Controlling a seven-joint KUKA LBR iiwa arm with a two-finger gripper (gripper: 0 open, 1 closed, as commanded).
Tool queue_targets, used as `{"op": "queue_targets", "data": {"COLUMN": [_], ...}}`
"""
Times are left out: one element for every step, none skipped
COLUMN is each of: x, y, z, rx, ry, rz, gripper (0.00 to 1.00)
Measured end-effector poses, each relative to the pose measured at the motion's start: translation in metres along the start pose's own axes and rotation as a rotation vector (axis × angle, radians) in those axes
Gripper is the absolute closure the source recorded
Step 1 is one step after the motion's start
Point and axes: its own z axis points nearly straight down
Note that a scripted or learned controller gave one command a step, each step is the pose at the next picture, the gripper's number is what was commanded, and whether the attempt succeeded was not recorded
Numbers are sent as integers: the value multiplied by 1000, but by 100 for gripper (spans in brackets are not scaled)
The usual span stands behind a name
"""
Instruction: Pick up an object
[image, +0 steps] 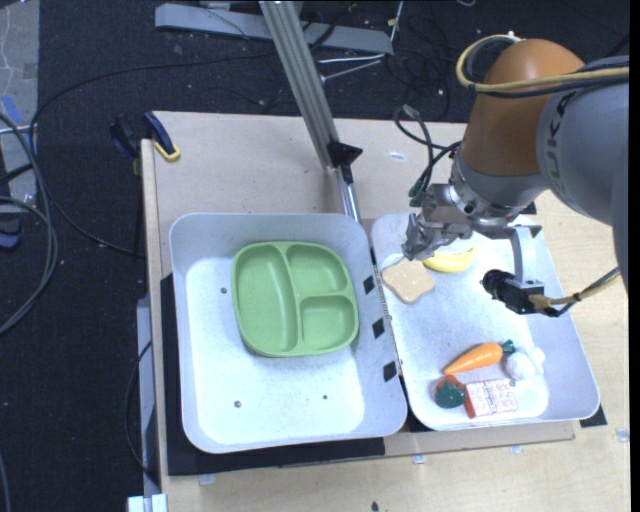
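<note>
The grey arm's two-finger gripper (418, 243) hangs low in the right white bin (560, 350); whether its fingers are apart, I cannot tell. Just below them lies a tan bread-slice toy (407, 282), a yellow banana toy (449, 261) just beside; closing off-centre could nudge both away.

Pale wooden tabletop (250, 150), set on a dark speckled floor (70, 330). Black cables (60, 215) trailing across the floor at left, one looping toward the tabletop's far corner. Slanted grey metal pole (305, 85) rising from the tabletop's middle toward the top edge. Grey metal frame (215, 20) lying flat on the floor beyond the far edge. Small blue and yellow clamp (160, 138) at the far left corner. Lighting even, shadows soft.
</note>
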Motion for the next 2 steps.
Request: {"op": "queue_targets", "data": {"x": [47, 94], "y": [-4, -13], "z": [-4, 8], "rx": [-1, 1], "ry": [-1, -1], "rz": [0, 0], "gripper": [100, 100]}}
